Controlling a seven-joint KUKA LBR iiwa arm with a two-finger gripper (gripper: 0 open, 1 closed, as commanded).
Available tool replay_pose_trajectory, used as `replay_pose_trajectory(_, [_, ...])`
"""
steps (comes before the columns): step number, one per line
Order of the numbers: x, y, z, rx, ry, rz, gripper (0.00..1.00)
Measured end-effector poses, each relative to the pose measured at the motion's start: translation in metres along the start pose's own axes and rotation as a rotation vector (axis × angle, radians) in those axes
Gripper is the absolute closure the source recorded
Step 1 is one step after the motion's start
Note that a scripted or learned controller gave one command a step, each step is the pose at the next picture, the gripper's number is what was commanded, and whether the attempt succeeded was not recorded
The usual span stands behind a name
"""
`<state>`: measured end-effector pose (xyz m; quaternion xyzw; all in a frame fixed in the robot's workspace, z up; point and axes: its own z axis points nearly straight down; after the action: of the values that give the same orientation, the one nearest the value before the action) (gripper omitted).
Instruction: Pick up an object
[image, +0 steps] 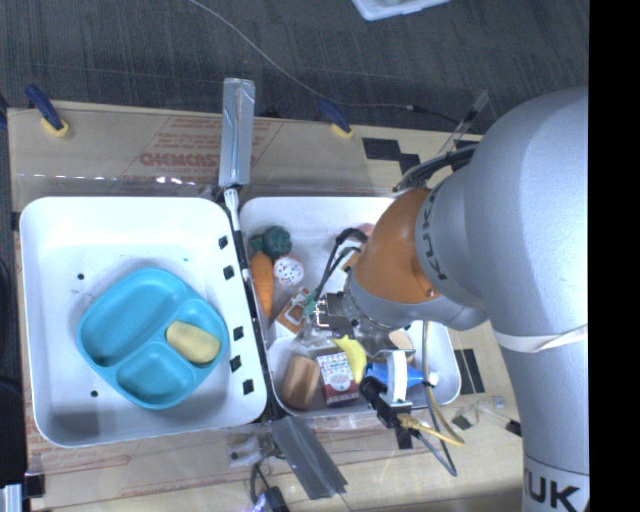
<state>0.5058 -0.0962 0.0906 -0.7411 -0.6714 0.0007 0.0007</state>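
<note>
The arm is low over the right bin, and its gripper sits among the toys there; whether it is wide, narrow or holding something, I cannot tell. So the pick seems not finished. The carrot lies at the bin's left wall, its long axis running far to near, its leafy end far.
</note>
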Motion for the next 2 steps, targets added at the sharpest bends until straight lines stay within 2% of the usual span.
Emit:
replay_pose_trajectory(1, [-0.001, 0.0, 0.0, 0.0, -0.001, 0.002, 0.0])
replay_pose_trajectory(2, [-0.009, 0.064, -0.027, -0.001, 0.001, -0.101, 0.0])
